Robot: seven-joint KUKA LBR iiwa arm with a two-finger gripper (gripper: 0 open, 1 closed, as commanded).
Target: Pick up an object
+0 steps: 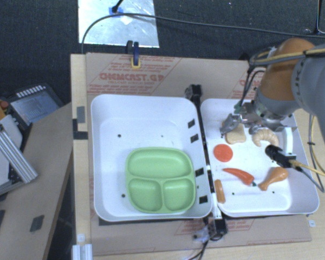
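Observation:
My gripper (242, 127) hangs low over the back of the right bin (300, 199), its fingers spread apart with nothing between them. Just in front of it lies a pale beige bread piece (235, 136), and a croissant (265, 137) sits to that piece's right. Nearer the front are an orange-red disc (223, 153), a red chili pepper (239, 174), a brown drumstick (273, 177) and a small sausage (219, 191) by the bin's left wall.
The left bin (114, 123) holds a green three-compartment plate (161, 179) at its front. A black divider strip (201, 145) runs between the bins. The grey arm (309, 80) comes in from the right, above the right bin's back corner.

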